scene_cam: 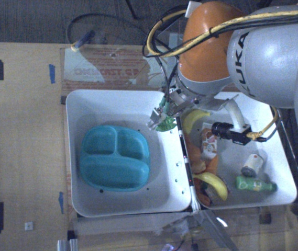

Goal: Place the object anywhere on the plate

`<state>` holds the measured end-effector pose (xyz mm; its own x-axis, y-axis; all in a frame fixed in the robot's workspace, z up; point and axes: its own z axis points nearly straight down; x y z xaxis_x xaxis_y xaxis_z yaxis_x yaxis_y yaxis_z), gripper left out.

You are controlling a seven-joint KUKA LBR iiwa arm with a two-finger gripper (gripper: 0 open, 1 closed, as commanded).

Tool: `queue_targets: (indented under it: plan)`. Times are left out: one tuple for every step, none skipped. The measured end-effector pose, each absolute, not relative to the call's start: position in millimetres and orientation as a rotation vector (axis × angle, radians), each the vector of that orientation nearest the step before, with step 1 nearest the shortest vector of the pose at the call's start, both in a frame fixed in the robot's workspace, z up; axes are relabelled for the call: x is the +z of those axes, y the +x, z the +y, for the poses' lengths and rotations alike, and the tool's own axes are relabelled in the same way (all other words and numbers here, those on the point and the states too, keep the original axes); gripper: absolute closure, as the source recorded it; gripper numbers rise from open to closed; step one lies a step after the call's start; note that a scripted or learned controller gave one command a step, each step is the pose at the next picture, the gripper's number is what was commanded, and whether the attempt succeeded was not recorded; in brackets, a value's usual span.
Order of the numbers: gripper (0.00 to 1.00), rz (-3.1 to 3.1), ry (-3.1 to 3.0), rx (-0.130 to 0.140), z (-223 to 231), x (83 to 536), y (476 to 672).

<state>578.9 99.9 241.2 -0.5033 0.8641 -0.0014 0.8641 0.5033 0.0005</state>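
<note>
A small green object (165, 122) sits pinched between the fingers of the gripper (162, 118), closed on it, above the left bin's (86, 101) right edge. The plate (115, 158) lies near-left. The hold looks marginal; releasing early would likely miss the plate.

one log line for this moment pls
hand: over left white bin, shut on small green object | teal divided plastic plate: bare | placement: not yet done
</note>
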Motion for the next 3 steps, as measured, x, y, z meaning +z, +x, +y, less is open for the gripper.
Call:
queue_targets:
  plan:
    - [0.0, 2.723, 1.565, -0.001, 100, 241, 578.9]
    - [1.0, 2.721, 1.562, 0.0, 100, 249, 580.9]
    - [1.0, 2.692, 1.622, -0.004, 149, 205, 531.9]
